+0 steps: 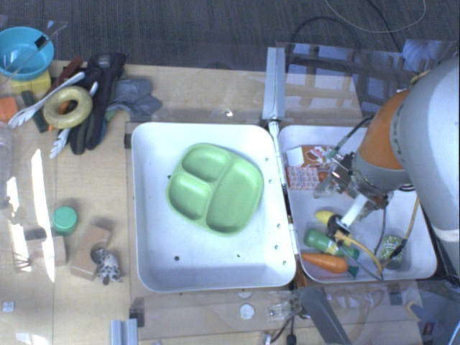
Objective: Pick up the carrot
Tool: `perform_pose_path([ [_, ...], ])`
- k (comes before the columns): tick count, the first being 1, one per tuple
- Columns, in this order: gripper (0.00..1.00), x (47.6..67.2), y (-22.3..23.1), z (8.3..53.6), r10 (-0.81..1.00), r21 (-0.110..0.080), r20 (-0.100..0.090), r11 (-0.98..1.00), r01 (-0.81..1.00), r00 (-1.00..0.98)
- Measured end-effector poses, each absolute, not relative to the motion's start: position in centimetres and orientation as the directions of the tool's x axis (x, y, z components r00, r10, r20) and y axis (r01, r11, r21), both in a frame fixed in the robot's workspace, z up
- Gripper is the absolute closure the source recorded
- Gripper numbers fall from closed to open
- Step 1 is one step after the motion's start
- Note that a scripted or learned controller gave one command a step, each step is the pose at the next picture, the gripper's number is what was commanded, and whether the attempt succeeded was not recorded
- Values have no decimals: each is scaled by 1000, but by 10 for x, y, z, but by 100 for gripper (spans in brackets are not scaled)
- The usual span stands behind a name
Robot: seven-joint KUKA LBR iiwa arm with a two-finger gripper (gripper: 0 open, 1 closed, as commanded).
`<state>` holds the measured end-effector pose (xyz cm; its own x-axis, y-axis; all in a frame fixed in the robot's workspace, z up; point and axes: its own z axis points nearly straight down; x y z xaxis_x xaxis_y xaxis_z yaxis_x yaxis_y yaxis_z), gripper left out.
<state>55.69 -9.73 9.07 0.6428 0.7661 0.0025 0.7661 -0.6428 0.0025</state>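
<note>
I see the tapered orange carrot [323,262] lying at the right shallow white bin's [305,208] near edge; pincer [332,182] hovers farther back, can't tell its grip.

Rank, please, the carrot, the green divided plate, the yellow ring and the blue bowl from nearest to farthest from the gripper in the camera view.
From the gripper, over the right bin:
1. carrot, right bin, front edge.
2. green divided plate, middle of the left bin.
3. yellow ring, on the bench, far left.
4. blue bowl, far left back corner.
</note>
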Motion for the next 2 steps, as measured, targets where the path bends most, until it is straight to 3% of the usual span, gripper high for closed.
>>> perform_pose_path([
  [1, 0, 607, -81, 87, 207, 0, 4, -978, 207, 978],
  [2, 100, 610, -79, 100, 219, 1, 9, -976, 219, 976],
])
